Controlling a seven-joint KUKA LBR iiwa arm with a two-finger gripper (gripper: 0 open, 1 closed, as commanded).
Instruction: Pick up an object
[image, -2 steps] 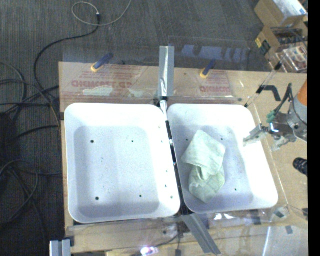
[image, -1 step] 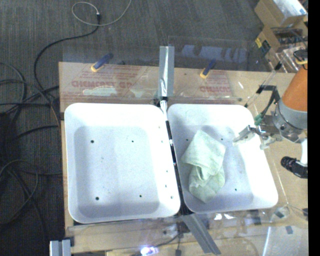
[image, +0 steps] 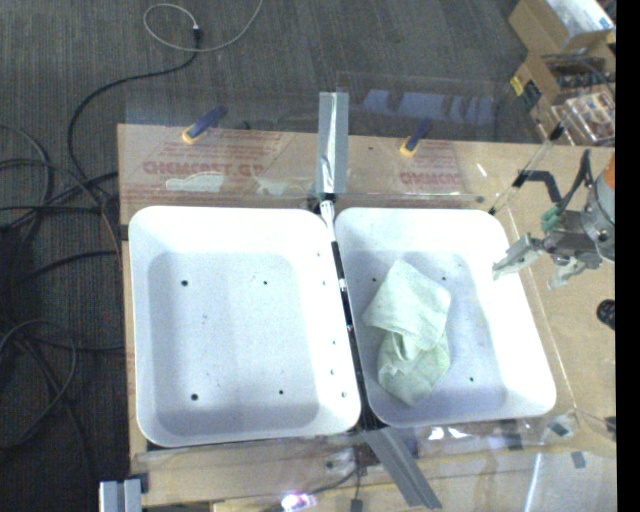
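On my feed I see 2 shallow white bins side by side on a brown bench (image: 230, 165). The left bin (image: 150, 330) has a bare floor with a few small dark dots across it. A narrow dark seam runs between it and the right bin (image: 520, 350), and their inner rims almost touch.

In the right bin lies 1 crumpled pale green cloth (image: 412, 328). It sits left of the bin's middle, running from near the centre down toward the front wall, close to the seam side but not on the rim.

Further right, the gripper (image: 545, 255) hangs over the bench just outside the right bin's right rim, well apart from the cloth. Its fingers look spread apart with nothing between them.
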